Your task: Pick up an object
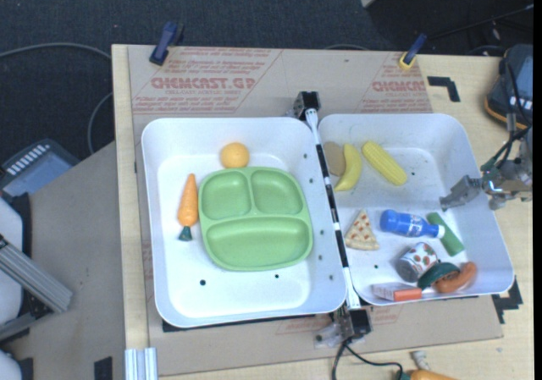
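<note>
So the arm's poking in from the right with its claw [471,190] hanging over the right edge of the right bin [423,129], nothing between its fingers as far as I can see. Whether it's spread wide or pinched narrow, honestly can't tell from here, it's too small and blurry.

Looks to me like the approach step: no object picked yet. Closest candidates are the blue bottle [407,223] and the green piece [450,235] just below the claw. Further up are the corn cob [384,162] and the banana [348,168], with the pizza slice [362,233] nearer the divider. The bottom corner is a crowded pile, so I'd guess the bottle is the easier grab; the claw needs to drop down and line up across its body.

Left bin [169,285] has a green divided plate [253,218], a carrot [187,201] beside it and an orange ball [235,155] at its top edge.

Both bins sit on a counter [254,78] covered in printed cardboard, clamps at the back, dark carpet behind.
</note>
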{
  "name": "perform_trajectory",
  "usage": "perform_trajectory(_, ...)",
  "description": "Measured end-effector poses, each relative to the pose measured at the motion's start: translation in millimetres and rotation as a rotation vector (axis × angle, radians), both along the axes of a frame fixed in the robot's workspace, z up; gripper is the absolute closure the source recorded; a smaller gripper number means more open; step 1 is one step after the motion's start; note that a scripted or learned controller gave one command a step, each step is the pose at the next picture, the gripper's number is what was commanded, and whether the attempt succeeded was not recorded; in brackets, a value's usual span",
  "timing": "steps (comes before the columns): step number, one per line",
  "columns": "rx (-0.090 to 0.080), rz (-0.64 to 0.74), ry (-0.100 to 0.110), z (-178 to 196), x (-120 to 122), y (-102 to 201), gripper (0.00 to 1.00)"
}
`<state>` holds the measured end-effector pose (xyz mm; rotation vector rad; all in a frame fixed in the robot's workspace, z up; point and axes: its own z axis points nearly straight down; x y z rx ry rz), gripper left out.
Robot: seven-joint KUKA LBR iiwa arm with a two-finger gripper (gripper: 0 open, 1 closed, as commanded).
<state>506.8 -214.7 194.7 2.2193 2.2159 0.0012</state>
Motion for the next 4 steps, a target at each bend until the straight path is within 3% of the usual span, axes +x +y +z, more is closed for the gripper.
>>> perform_trajectory(1,-0.002,0.001,-0.010,-90,11,2,0.00)
perform_trajectory(2,0.004,0.002,0.005,-111,-28,62,0.00)
perform_trajectory(3,0.019,0.008,0.008,-110,36,-2,0.00)
perform_trajectory(4,0.003,0.004,0.002,-110,130,15,0.00)
